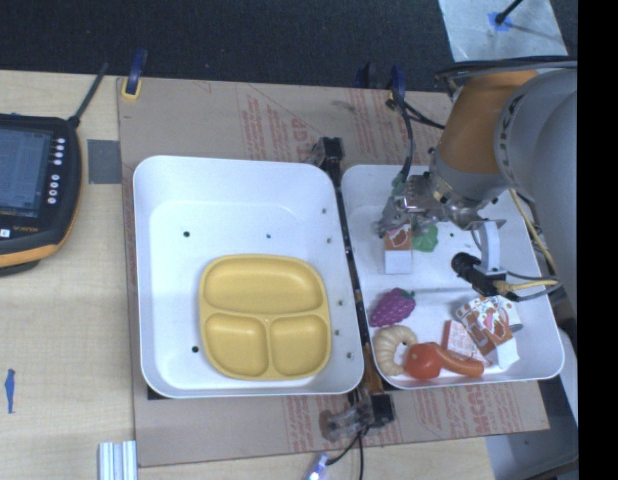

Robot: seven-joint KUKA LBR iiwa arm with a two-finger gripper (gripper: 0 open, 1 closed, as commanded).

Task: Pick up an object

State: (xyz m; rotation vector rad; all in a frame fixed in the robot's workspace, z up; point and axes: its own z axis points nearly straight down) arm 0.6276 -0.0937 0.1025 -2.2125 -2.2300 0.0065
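My gripper (404, 218) hangs over the far part of the right bin (549, 368), reaching in from the right. Just below it, on its near side, stands a small white and orange box (397, 252), touching or almost touching the gripper. A green piece (426, 237) lies right beside the box, partly under the gripper. Nearer the front of the bin lie a purple bunch of grapes (392, 307), a pale bagel (393, 345), a red tomato (422, 362), an orange carrot (462, 365) and a red and white packet (486, 326).
The left bin (169, 208) holds a yellow divided plate (266, 315) in its front half. A tablet with an orange rim (29, 193) lies at the bench's left edge. The bins' shared wall (344, 258) runs close to the left of the gripper.
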